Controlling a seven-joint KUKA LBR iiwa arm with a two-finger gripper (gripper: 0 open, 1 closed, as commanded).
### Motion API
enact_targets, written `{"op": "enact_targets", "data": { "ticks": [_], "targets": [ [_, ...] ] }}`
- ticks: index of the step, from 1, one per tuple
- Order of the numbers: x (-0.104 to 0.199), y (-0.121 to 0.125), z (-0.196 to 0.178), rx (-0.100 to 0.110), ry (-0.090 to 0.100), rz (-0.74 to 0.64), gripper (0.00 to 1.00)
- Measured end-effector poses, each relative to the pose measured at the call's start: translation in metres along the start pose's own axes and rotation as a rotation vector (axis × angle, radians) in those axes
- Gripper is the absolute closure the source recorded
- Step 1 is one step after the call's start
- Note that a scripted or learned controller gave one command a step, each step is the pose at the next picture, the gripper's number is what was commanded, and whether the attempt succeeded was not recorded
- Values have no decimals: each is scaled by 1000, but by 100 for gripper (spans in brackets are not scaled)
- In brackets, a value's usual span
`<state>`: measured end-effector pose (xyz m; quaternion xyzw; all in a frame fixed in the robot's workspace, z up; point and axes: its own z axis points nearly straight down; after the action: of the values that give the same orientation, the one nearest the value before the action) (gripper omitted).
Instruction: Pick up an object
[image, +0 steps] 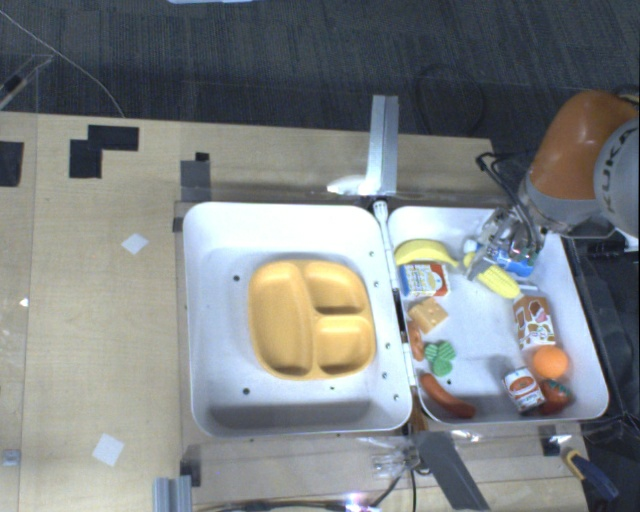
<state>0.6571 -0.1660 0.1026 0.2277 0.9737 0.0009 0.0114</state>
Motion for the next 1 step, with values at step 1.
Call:
{"op": "enact_targets", "data": {
  "ticks": [1],
  "targets": [
    [8, -7, 14, 4, 11, 7, 100]
  ]
}}
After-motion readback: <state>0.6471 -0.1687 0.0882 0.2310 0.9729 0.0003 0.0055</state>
